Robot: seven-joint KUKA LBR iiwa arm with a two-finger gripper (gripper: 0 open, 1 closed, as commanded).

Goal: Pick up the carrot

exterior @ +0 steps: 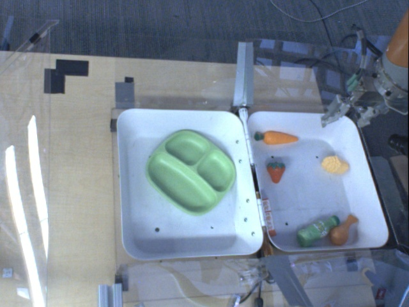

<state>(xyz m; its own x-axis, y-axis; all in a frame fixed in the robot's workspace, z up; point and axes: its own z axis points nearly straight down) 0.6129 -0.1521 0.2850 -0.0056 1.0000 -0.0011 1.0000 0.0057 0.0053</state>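
Observation:
The carrot [279, 137], orange with a small green top, lies on its side at the far left corner of the right bin [300, 197], its tip pointing right. My gripper [348, 114] hangs over that bin's far right corner, well to the right of the carrot and apart from it. Its fingers are spread open with nothing between them.
Also in the right bin are a strawberry [275, 171], a yellow lump [335, 165], a green bottle [316, 231] and a brown drumstick [342, 229]. The left bin [134, 229] holds a green divided plate [190, 170]. A metal post [243, 75] stands behind the bins' shared wall.

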